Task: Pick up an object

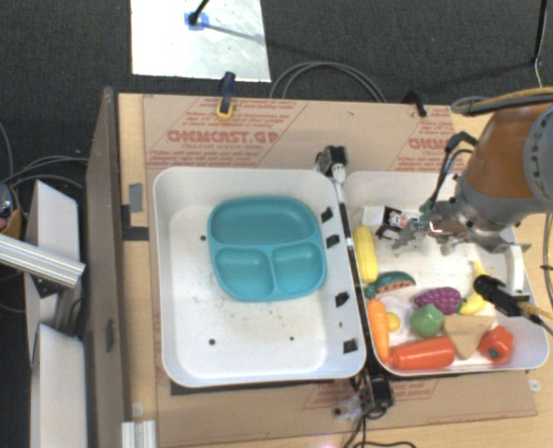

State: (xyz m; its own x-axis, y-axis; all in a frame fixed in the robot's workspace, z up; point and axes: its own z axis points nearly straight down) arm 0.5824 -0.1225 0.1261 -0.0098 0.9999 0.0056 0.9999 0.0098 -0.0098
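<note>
A: Where are the things to pick?

B: All in the right bin (529, 292), crowded along its near side: a corn cob (364, 255) against the divider, a carrot (378, 327) below it, a red sausage (422, 354), a green apple (427, 320), purple grapes (438, 298), a tan wedge (466, 333), a red pepper (496, 343) and a banana (471, 303).

A: And the gripper?

B: The gripper (409, 238) hangs low over the bin's far half, just beyond the corn and a watermelon slice (389, 283). I cannot tell whether its fingers are apart or together, and nothing shows between them.

A: Anything else around?

B: A teal divided plate (265, 248) lies in the left bin (188, 343).
</note>
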